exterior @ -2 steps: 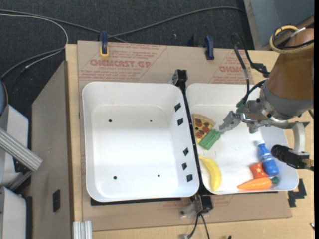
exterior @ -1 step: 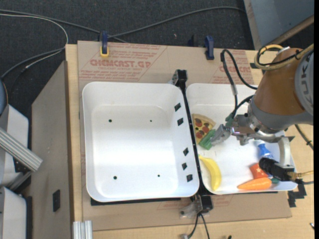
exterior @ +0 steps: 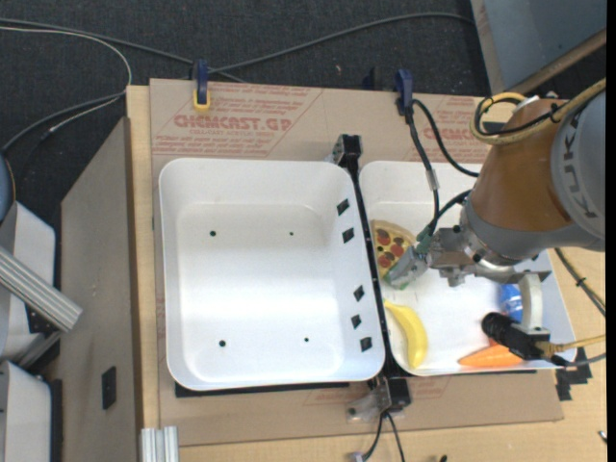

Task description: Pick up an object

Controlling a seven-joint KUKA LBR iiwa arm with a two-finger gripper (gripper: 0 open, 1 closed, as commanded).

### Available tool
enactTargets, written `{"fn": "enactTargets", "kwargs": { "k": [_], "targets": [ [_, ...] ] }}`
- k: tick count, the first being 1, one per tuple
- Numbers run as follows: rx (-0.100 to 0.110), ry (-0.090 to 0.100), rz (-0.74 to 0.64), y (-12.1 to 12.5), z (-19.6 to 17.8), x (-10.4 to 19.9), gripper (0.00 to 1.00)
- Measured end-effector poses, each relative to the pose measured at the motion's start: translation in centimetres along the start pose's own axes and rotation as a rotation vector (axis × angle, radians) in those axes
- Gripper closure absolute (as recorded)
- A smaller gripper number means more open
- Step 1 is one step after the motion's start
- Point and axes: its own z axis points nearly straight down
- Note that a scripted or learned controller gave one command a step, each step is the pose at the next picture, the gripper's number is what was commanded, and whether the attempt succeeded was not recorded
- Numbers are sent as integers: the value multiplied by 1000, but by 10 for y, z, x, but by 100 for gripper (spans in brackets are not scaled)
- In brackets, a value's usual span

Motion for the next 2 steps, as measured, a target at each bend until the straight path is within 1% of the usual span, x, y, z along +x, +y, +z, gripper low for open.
{"fn": "enactTargets", "kwargs": {
  "k": [1, 2],
  "targets": [
    [-7, -5, 5, 30, 0, -42, 0],
    [6, 0, 7, -4, 103, -64, 0]
  ]
}}
